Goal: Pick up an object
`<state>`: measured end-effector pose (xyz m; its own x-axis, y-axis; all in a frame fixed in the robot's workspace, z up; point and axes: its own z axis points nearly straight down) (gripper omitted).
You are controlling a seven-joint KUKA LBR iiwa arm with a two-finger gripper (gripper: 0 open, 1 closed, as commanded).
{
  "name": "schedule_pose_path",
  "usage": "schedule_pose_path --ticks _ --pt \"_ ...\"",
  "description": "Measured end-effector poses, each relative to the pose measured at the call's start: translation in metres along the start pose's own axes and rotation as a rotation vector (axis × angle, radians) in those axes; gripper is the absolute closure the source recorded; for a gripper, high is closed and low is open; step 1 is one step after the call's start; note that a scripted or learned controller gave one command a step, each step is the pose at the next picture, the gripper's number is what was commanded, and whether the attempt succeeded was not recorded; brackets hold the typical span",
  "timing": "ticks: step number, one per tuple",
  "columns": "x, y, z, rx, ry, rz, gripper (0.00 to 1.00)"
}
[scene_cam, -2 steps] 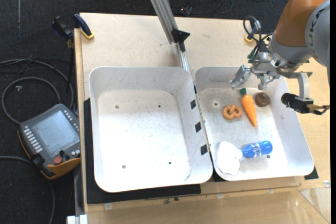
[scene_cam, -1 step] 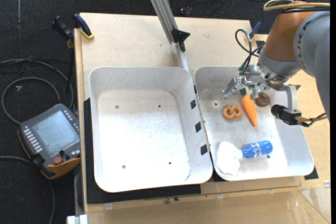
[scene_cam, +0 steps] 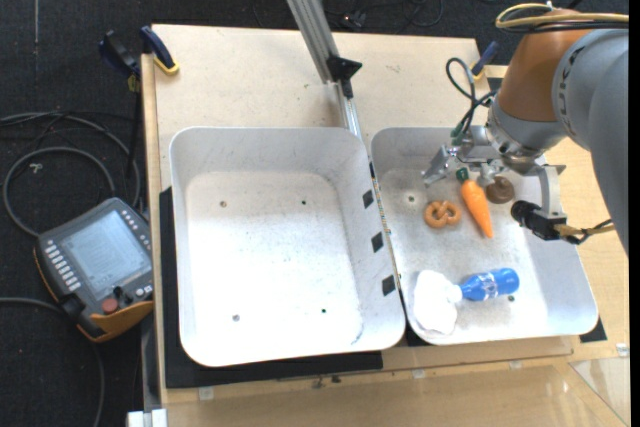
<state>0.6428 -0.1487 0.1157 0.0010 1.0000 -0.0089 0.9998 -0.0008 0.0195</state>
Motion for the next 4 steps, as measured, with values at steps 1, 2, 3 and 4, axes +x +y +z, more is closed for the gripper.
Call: schedule_pose_path --ticks 1,2,3,4 --pt "0.0 0.001 -0.009 -0.002 -0.001 0.0 1.0" --pt "-0.005 0.001 -0.073 0.012 0.007 0.0 1.0" --pt "-0.005 0.003 -0.127 0.012 0.006 -0.003 1.0" --pt "0.041 0.004 -0.133 0.018 0.01 -0.008 1.0"
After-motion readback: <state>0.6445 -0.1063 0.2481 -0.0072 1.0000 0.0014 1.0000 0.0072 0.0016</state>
